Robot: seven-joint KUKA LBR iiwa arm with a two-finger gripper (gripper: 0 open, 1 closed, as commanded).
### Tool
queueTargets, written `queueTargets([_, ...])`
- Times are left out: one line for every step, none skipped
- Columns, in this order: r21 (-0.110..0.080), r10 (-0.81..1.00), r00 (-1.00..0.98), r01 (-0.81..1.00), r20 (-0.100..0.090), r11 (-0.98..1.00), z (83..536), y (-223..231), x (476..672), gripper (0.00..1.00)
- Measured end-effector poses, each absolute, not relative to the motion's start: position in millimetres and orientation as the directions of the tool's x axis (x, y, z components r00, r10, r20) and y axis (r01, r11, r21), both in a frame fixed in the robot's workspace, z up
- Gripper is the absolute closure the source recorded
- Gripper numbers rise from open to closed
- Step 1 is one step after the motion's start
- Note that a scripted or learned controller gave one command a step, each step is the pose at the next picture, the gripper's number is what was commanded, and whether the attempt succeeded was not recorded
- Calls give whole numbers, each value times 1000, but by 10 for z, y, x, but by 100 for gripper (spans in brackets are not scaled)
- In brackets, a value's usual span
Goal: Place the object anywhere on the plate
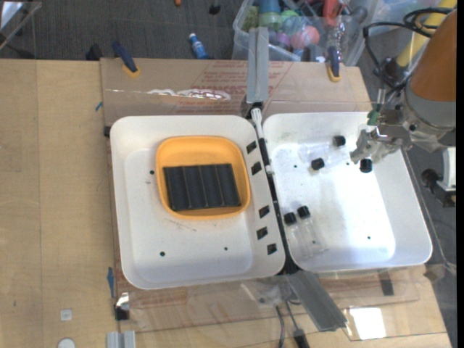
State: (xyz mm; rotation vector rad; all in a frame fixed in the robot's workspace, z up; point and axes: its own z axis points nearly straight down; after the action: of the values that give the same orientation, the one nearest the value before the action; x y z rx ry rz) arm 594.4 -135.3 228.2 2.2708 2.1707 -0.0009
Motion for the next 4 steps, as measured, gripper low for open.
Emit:
queueTargets([1,1000,-5,1000,0,5,1964,-1207,6308,100])
queueTargets([3,973,-231,973,-2,231,1994,-997,6670,100])
queueTargets([4,891,-454,891,-2,454,2242,-612,6675,100])
queueTargets([1,842,-540,842,0,540,2184,-350,6670,100])
